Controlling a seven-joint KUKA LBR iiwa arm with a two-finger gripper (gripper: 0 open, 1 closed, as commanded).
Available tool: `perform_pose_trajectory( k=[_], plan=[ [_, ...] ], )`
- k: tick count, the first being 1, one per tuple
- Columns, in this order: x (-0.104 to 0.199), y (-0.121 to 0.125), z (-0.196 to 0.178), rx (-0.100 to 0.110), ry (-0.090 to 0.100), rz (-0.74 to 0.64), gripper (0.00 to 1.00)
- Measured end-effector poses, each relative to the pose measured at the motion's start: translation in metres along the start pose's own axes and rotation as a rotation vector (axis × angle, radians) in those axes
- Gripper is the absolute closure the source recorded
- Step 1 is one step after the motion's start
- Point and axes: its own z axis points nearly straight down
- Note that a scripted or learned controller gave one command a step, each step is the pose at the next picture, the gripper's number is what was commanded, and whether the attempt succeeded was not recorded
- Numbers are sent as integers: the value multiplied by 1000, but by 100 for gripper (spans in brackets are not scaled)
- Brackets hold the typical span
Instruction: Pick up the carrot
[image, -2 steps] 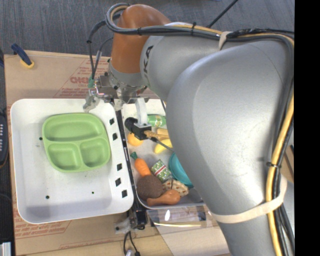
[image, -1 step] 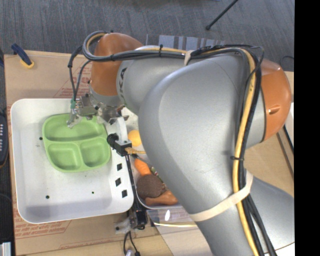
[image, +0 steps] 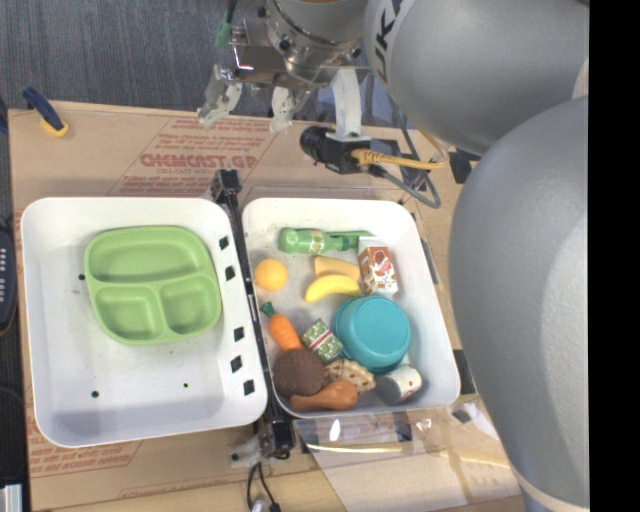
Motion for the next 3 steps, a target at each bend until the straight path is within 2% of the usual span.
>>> perform_pose_trajectory(
  k=[1, 2, 3],
  plan=[
    [33, -10, 95, 25, -4, -25, 0],
    [92, -4, 306, 16, 1, -107, 0],
    [93, -4, 296, 23, -1, -116, 100]
  ],
)
